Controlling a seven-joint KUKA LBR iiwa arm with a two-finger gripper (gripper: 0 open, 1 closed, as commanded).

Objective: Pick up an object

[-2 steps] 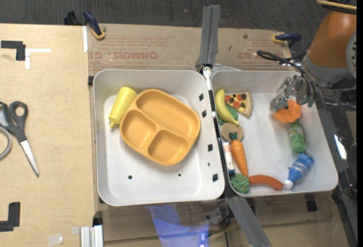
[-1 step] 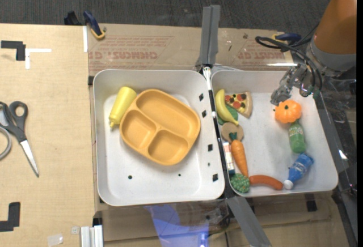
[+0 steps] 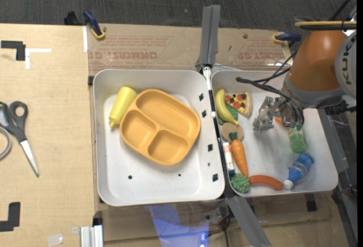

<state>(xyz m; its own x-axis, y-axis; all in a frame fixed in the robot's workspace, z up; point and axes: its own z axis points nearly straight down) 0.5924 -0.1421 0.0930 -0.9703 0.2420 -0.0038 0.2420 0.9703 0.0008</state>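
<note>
My gripper (image 3: 265, 116) hangs over the middle of the right bin (image 3: 317, 183), under the orange band of the arm. Left of it lie a banana (image 3: 221, 107) and a pizza slice (image 3: 239, 103). A green bottle (image 3: 296, 141) and a blue bottle (image 3: 299, 169) lie just right of and below it. A carrot (image 3: 239, 156), a green vegetable (image 3: 240, 184) and an orange-red sausage (image 3: 265, 182) rest along the bin's front left. I see nothing clearly held.
The left bin (image 3: 113, 183) holds a yellow sectioned plate (image 3: 160, 126) and a yellow bottle (image 3: 121, 105). Scissors (image 3: 20, 133) lie on the bench at far left. A grey divider bar (image 3: 209, 36) runs between the bins at the back.
</note>
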